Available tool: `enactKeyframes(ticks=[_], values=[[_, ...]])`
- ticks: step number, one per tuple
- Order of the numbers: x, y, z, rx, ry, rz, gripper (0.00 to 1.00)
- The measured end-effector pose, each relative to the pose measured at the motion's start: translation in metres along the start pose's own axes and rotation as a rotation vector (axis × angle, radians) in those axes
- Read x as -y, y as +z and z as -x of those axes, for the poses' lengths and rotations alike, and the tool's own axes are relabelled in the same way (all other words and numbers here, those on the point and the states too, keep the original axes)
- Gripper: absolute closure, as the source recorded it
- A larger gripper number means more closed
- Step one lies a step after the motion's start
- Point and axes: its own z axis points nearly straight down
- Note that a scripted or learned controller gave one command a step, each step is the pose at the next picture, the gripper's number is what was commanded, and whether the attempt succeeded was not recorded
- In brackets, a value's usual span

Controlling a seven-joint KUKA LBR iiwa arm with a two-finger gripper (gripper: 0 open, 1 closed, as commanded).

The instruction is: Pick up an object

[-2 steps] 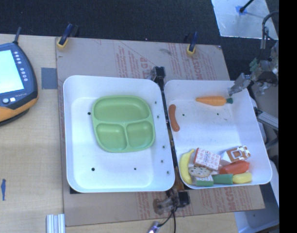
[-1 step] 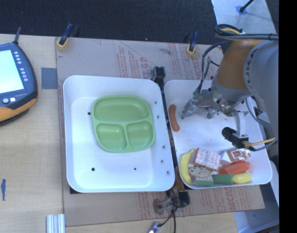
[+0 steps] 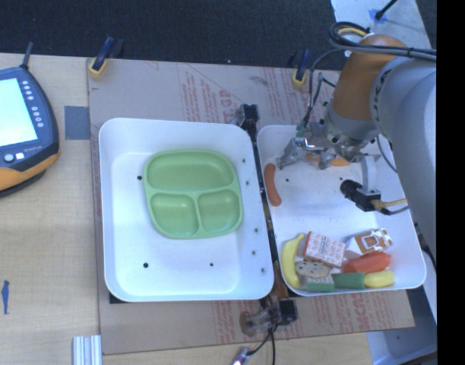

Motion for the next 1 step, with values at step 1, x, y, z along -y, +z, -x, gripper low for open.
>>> enactKeyframes(ticks=[1], values=[[-0.0002,-0.0002,0.0074,0.000,0.000,0.002,0.00]])
